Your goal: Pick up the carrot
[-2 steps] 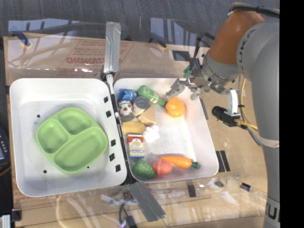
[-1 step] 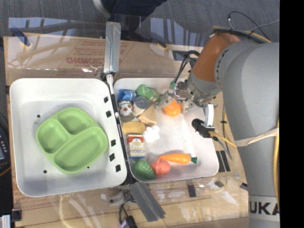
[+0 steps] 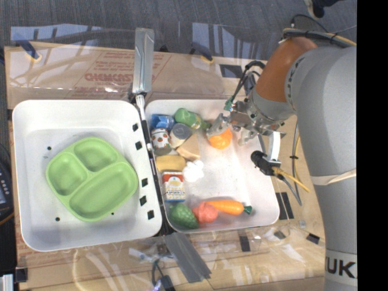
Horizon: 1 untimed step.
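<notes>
**Carrot lying at the near edge of the right bin**

Carrot, a long orange plastic one with a green stalk end (image 3: 229, 207), is lying flat along the near edge of the right shallow white bin (image 3: 262, 190), its stalk end pointing right. It is sitting just beside a small red-orange plastic fruit (image 3: 206, 213), which in turn is touching a green bumpy plastic vegetable (image 3: 183, 216) in the bin's near left corner.

The grey arm with the orange band (image 3: 280, 77) is reaching in from the right, and its gripper (image 3: 233, 126) is hanging over the far part of the same bin, well apart from the carrot. A round orange plastic fruit (image 3: 219, 139) is sitting right at the gripper; it seems to be between the fingers, though the view is too cluttered there to tell whether they are gripping it or how wide they are standing.

Along the bin's left side a small boxed carton with a red label (image 3: 174, 186), a pale yellow block (image 3: 170, 162) and a blue packet (image 3: 160, 122) are crowding together. In the left shallow white bin (image 3: 30, 162) a light green divided plastic plate (image 3: 92, 178) is resting. Both bins are sitting on the counter (image 3: 73, 71).
</notes>
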{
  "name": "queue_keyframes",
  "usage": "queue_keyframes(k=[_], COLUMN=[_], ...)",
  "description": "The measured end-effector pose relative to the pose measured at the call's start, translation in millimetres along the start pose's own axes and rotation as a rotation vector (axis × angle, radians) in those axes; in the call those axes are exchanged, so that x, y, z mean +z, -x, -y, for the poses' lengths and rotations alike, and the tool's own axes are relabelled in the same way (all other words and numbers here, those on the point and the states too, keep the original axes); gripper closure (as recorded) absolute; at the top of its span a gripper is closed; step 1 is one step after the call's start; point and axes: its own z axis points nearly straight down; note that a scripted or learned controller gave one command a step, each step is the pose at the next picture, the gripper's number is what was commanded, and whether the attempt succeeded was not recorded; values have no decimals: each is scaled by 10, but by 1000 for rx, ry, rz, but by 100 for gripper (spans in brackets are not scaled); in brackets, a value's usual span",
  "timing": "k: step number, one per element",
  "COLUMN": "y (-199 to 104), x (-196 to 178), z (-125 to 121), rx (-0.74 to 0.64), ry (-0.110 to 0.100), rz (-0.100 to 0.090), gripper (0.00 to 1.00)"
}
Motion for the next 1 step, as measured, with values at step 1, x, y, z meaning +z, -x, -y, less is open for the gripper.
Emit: queue_keyframes(k=[1], y=[-75], x=[50], z=[-94], rx=[-5], ry=[4], rz=[0], gripper=[0])
